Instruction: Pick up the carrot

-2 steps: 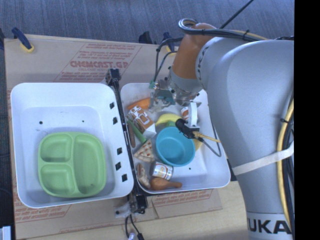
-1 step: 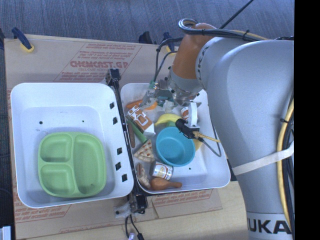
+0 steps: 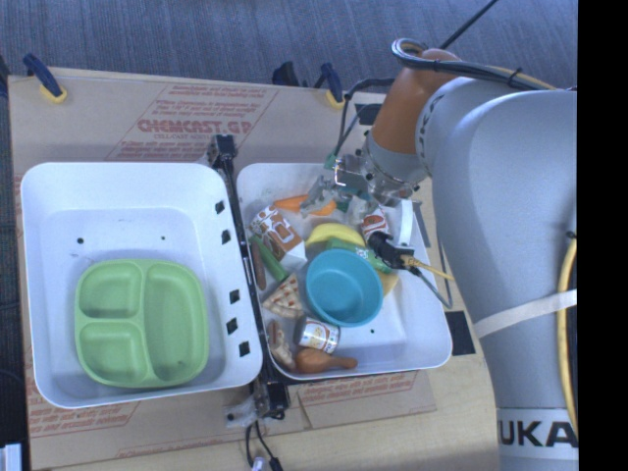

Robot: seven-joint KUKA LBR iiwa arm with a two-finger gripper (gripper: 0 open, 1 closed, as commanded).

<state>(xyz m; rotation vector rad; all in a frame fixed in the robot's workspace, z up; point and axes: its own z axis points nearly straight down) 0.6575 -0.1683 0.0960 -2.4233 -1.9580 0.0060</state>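
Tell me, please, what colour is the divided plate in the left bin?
Light green, seen in the camera view: the plate.

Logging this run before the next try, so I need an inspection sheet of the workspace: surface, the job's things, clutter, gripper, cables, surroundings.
Surface: cardboard-covered bench bearing two white bins; left bin holds a green divided plate.
Job's things: carrot, orange, at the far side of the right bin, partly hidden among other items.
Clutter: blue bowl, yellow item behind it, small can, brown drumstick-like toy, sandwich wedge, small packet.
Gripper: gripper low over the far end of the right bin, near the carrot; jaws too cluttered to read.
Cables: black cable running up from the wrist; wires at the near bench edge.
Surroundings: blue-grey carpet; blue clamps on the far bench edge.
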